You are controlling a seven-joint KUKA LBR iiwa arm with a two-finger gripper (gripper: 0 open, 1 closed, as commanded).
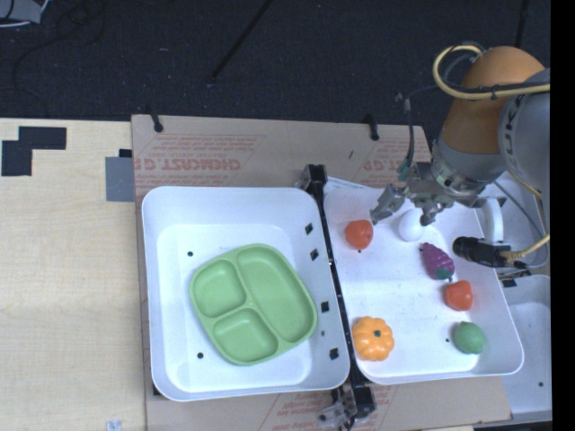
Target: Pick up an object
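White egg (410,225) sits near the back of the right bin (503,366), directly under the end effector (411,206) — likely the chosen target. Fingers look spread to either side of it, released, nothing gripped yet. Red tomato (359,233) just left, purple fruit (437,260) just right — tight clearance. Green divided plate (252,303) lies in the left bin (171,241), on the tabletop.

Two white bins (162,241) sit side by side. The left one holds one green divided plate (252,303). The right one holds six small objects: two red (359,233), one white (411,227), one purple (437,260), one orange (373,338), one green (467,338).
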